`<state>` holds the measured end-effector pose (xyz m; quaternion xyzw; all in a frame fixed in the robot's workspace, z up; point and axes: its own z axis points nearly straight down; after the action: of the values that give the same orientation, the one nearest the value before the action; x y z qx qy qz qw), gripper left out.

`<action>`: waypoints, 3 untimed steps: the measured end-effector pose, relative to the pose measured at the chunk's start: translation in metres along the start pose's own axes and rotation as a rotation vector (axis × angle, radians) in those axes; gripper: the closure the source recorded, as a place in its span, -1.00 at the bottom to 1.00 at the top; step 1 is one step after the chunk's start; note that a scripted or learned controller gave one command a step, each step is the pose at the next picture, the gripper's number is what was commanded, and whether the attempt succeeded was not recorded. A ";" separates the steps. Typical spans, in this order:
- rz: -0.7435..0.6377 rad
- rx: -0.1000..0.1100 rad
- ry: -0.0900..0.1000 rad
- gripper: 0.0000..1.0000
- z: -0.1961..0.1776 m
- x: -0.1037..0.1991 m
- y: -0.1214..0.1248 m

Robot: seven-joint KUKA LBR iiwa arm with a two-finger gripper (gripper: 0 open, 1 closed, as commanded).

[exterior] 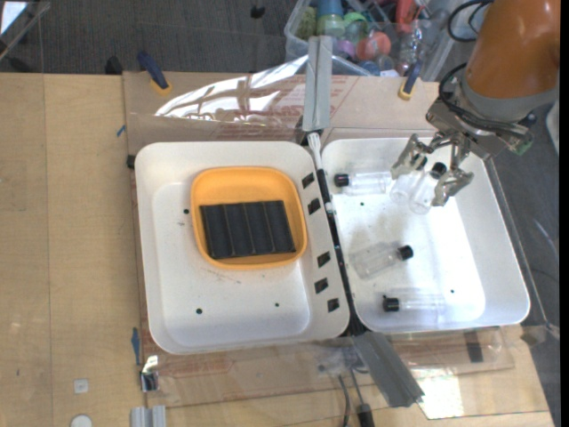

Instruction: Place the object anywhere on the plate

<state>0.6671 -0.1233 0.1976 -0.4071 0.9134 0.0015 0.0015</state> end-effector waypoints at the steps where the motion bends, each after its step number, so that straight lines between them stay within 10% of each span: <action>1: -0.233 0.004 -0.004 1.00 -0.033 -0.016 0.013; 3: -0.708 -0.003 -0.001 1.00 -0.031 -0.006 0.006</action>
<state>0.6671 -0.1152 0.2284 -0.6986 0.7155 0.0022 0.0017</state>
